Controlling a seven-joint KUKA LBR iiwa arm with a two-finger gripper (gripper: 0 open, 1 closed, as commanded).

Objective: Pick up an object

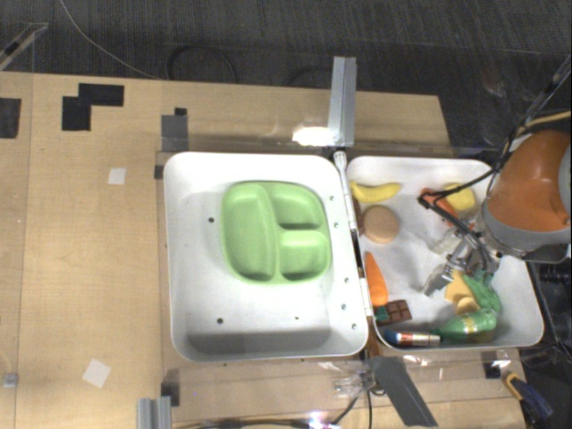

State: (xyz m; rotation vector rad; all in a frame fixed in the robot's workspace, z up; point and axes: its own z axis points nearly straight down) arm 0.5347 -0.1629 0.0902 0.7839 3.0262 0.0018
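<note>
two white bins sit side by side; the claw (444,271) hangs low over the right bin (527,333) near its right edge, whether wide or narrow cannot be told. just beside it lie yellow and green pieces (472,304). a carrot (376,280) lies along the left edge, a banana (375,190) near the top-left corner. a green divided tray (273,231) rests in the left bin (192,266)

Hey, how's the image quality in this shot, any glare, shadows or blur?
Camera view: a bright glare spot on the bench behind the bins; soft shadow inside the left bin along its near wall; the gripper and nearby small items look blurry; the green tray is evenly lit.
</note>
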